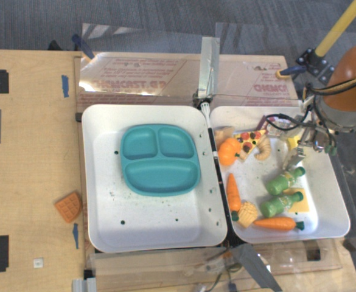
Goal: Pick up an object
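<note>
The right bin (339, 215) holds several toy foods. An orange fruit (228, 151), a pizza slice (248, 141) and a beige pastry (263, 151) lie near its far left. Two green bottles (284, 182) (279, 204) lie in the middle, the nearer one over a yellow cheese slice (303, 203). One carrot (233, 190) and a corn piece (247, 213) sit by the left wall, and a second carrot (276, 224) lies at the front. My gripper (296, 156) hangs low in the bin's far right part, just above the upper green bottle, with nothing seen in its grasp.
The left bin (104, 224) carries a teal divided plate (159, 159). A small orange waffle (68, 206) lies on the wooden bench to the left of the bins. A yellow piece (293, 142) lies beside the gripper, and cables (281, 121) trail over the right bin's far edge.
</note>
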